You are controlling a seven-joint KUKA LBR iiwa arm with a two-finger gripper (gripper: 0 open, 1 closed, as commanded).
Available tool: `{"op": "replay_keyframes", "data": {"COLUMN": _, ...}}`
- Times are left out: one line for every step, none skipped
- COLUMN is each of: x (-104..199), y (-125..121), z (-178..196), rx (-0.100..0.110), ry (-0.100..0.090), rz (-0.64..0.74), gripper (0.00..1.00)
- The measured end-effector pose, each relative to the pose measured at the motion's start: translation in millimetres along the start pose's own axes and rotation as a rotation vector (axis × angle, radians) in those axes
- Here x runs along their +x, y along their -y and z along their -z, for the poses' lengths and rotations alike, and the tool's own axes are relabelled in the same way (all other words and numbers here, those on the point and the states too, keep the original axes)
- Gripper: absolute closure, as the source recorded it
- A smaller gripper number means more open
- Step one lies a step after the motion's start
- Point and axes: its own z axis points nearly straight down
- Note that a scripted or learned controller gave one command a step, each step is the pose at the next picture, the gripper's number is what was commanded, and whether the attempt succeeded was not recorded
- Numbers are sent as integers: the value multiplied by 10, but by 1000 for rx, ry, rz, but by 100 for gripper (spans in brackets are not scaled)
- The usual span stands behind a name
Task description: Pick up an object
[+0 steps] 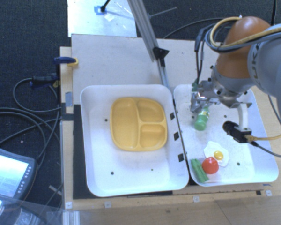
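We see the claw (200, 102) low over the far left part of the right bin (267, 172), directly above a small green bottle (201, 121) that lies on the bin floor; the bottle's top end sits right under the metal tips, but we cannot tell whether the claw is released or clenched, nor whether it has the bottle at all. The bottle looks round and smooth to us, so the main risk is that it rolls or squirts sideways if the tips close off centre or catch only its cap. It also lies close to the bin's left wall, so a slightly misplaced descent could jam a tip on that wall. Toward the near side rest a fried egg toy (217, 153), a red tomato (210, 165) and a green pod (198, 169), well apart from the bottle and unlikely to interfere. The left bin (91, 139) holds a yellow divided plate (138, 123) on the counter (112, 60)
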Motion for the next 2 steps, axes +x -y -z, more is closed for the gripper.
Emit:
{"op": "replay_keyframes", "data": {"x": 570, "y": -158, "z": 125, "rx": -2, "ry": -1, "rz": 1, "gripper": 100}}
{"op": "replay_keyframes", "data": {"x": 987, "y": -340, "z": 76, "rx": -1, "ry": 0, "rz": -1, "gripper": 100}}
